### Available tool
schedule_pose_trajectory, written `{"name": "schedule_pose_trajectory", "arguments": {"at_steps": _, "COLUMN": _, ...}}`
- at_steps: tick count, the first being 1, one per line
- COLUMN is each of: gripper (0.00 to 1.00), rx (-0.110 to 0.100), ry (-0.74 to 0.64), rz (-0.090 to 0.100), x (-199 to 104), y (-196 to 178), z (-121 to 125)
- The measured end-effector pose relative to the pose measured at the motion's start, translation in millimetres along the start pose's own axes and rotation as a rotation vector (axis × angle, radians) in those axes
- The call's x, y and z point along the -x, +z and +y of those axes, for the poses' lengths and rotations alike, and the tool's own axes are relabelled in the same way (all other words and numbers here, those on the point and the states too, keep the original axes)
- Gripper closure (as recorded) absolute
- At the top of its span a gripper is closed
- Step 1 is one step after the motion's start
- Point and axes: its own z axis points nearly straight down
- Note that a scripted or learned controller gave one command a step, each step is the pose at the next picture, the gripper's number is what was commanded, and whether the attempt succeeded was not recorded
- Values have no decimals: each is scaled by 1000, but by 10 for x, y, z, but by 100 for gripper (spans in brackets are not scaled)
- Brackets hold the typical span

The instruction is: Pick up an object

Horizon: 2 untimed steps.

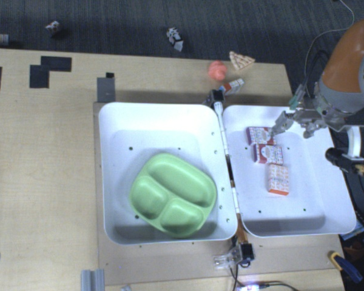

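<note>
Tool (296, 123), at the end of the grey arm (352, 71) with orange band, over the upper right part of the right bin (303, 223); two fingers spread apart, nothing between them. Just left of the tool, top carton (258, 135), red and white, flat on the bin floor. Below and left of the tool, middle carton (269, 154), touching the top one. Further below, lower carton (278, 179), orange-edged, just beside the middle one. Left of the tool, past the shared rims, left bin (115, 126) holding a green divided tray (173, 194), tilted, in its lower half. Above and left of the tool, on the table (42, 180) beyond the bins: small tube (233, 86), pink ball (217, 70), wedge-shaped toy (241, 60). Far left of the tool, black squares (48, 70) on the table surface.
</note>
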Motion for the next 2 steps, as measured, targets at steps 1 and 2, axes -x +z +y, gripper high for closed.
{"name": "schedule_pose_trajectory", "arguments": {"at_steps": 1, "gripper": 0, "rx": 2, "ry": -1, "rz": 0, "x": -142, "y": 1113, "z": 102}}
{"name": "schedule_pose_trajectory", "arguments": {"at_steps": 2, "gripper": 100, "rx": 5, "ry": -5, "rz": -1, "x": -146, "y": 1005, "z": 113}}
